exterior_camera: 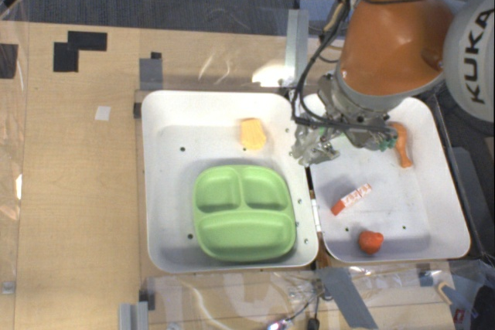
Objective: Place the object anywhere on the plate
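A green divided plate [243, 212] lies in the left bin [158, 166], toward its front. A yellow chunk [253, 134] rests behind the plate near the bin's back wall. My gripper [315, 148] hangs over the seam between the two bins, just right of the yellow chunk, under the orange wrist band. In the right bin lie an orange carrot-like piece [403, 146], a small red and white packet [351, 198] and a red round item [370, 241].
The right bin [433, 220] stands beside the left one, sharing a raised middle edge. Cables loop from the arm above the bins. The wooden bench [69, 189] stretches to the left, with black marks at its far corner.
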Robot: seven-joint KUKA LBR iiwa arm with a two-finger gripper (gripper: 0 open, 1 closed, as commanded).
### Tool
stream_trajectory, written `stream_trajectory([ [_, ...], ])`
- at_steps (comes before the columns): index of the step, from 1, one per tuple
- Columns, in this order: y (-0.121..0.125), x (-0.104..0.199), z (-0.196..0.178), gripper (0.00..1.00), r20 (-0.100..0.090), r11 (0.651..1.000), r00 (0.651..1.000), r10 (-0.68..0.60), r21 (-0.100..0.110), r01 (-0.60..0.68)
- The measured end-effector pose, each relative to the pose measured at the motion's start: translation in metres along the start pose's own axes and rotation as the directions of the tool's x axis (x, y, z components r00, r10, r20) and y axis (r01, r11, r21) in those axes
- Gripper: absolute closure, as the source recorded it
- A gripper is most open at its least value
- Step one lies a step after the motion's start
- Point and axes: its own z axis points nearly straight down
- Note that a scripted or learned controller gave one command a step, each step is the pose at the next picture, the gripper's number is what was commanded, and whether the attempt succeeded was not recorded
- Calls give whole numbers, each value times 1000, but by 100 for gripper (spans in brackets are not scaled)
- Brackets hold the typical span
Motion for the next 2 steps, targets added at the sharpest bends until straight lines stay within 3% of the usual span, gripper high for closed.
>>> stream_trajectory([
  [1,-34,-96,12,100,1,970,970,-241,-2,241],
  [2,52,-65,66,100,-1,879,879,-477,-5,477],
])
